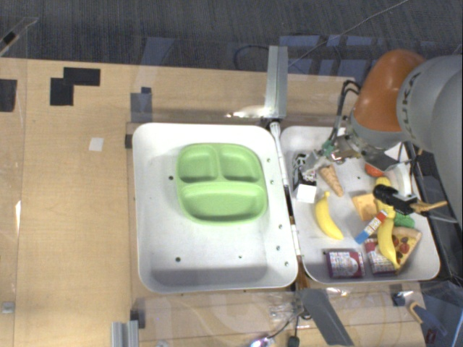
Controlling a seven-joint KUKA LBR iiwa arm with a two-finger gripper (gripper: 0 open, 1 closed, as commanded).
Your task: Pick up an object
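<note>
No legible text; labels on two dark packets [356,263] too small to read.

**One fixed overhead view, slanted down on both bins**

The scene is seen from a single camera mounted above the light wooden table [65,215] and tilted downward. The left shallow white bin [155,259] and the right shallow white bin [427,262] are both taken in, side by side, at moderate range. Dark carpeted floor [181,13] is seen along the top. The grey arm with its orange band [383,85] enters from the right.
</note>
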